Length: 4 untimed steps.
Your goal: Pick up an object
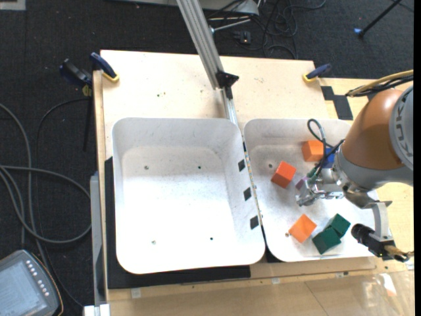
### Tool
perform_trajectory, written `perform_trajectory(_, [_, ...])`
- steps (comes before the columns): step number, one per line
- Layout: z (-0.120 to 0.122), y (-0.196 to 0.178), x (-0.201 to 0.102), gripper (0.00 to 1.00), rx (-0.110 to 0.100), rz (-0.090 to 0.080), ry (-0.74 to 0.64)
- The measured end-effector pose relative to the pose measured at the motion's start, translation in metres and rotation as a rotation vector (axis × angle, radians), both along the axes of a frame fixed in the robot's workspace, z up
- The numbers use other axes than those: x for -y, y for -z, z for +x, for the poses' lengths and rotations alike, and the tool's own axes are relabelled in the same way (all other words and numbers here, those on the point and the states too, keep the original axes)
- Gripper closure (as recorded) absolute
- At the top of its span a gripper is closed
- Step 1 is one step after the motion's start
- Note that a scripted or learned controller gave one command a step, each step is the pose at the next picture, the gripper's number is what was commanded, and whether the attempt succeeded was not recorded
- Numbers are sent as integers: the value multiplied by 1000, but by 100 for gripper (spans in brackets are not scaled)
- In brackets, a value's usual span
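The tabletop (pixel 164 78) carries two shallow white bins side by side. The left bin (pixel 131 143) shows bare white floor with a few dark specks. The right bin (pixel 263 133) holds the loose objects and the working end of the arm (pixel 375 137), which enters from the right with its orange band above the wrist. The hand (pixel 309 193) sits low over the middle of the right bin, metallic and partly masked by the wrist and cabling; whether it is spread wide, drawn narrow or closed on anything cannot be told at this resolution. A small purple-grey piece (pixel 301 184) lies at its left edge, touching or just beside it; contact is not determinable. An orange cube (pixel 284 174) lies just to the left of the hand, apart from it. A second orange block (pixel 312 150) lies toward the far side of the bin, near the cable loop. A third orange block (pixel 302 228) rests near the front wall, and a dark green block (pixel 331 234) lies just to its right, close to the front rim. Blue-and-yellow clamps (pixel 104 68) grip the far corners of the tabletop.
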<state>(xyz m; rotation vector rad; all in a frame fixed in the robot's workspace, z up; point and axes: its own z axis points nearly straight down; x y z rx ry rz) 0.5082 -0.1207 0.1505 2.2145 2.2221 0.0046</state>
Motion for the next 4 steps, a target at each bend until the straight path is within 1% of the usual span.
perform_trajectory(1, [9,-58,6,100,2,-1,0])
perform_trajectory(2, [11,-108,6,100,2,-1,0])
perform_trajectory(3, [13,-94,-48,100,-5,2,-5])
perform_trajectory(4, [14,-102,-102,100,-4,3,-6])
